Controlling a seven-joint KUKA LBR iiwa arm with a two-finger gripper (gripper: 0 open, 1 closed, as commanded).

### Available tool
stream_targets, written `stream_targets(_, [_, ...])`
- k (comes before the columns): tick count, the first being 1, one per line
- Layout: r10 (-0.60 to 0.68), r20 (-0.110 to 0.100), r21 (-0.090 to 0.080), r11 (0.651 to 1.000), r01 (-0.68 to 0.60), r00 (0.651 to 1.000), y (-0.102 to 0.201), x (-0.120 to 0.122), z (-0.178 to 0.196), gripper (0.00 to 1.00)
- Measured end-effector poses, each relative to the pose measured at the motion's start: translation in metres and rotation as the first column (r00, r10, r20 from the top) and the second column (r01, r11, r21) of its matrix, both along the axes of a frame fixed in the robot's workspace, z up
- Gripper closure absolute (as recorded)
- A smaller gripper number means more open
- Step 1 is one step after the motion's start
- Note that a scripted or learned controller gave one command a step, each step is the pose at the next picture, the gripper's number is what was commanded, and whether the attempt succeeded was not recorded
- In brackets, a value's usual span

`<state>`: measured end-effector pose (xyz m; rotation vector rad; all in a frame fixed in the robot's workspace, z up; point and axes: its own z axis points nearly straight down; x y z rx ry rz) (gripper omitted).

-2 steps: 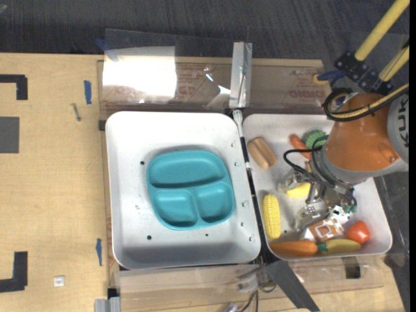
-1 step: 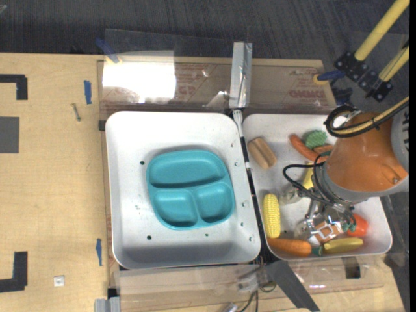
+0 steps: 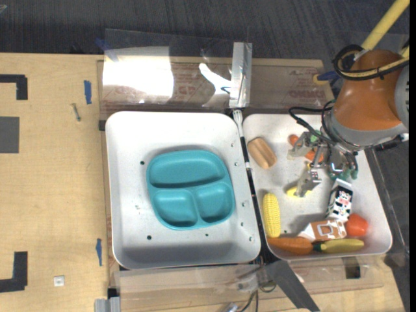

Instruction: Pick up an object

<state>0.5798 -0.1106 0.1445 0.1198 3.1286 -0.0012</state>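
Hanging low over the upper part of the right bin (image 3: 385,242), in the right half of the frame: the gripper (image 3: 316,169). Open or closed? Cannot tell from up here, too many wires and shiny bits in the way. Nothing seen held.

Lots of toys to pick from, all in that bin. Just below the gripper, a small yellow piece (image 3: 301,189). To the left, near the bin's left wall, a tan bun (image 3: 261,153). Lower down, a yellow corn (image 3: 271,214). Along the bottom edge, packed close together: an orange carrot (image 3: 292,244), a banana (image 3: 342,244), a little orange box (image 3: 328,229), a black and white box (image 3: 340,202) and an orange ball (image 3: 357,225).

Could go wrong:
- Coming down a bit off to the side and only pushing the small yellow piece away.
- Going for the crowded bottom corner and bumping two toys at once, so closing on none.
- Squeezing the round corn or ball and making it slip out and roll.
- Hitting the bin wall near the bun.

In the left bin (image 3: 123,130), just a blue tray (image 3: 190,187), well apart from all this.
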Motion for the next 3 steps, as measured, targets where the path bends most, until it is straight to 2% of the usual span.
stream_targets(1, [-0.020, -0.001, 0.000, 1.000, 0.020, 1.000, 0.014, 0.011, -0.056, 0.00])
stream_targets(2, [-0.018, 0.002, 0.001, 1.000, 0.018, 1.000, 0.015, 0.013, -0.044, 1.00])
stream_targets(3, [-0.090, 0.008, 0.001, 0.996, 0.090, 0.996, 0.030, 0.064, 0.068, 1.00])
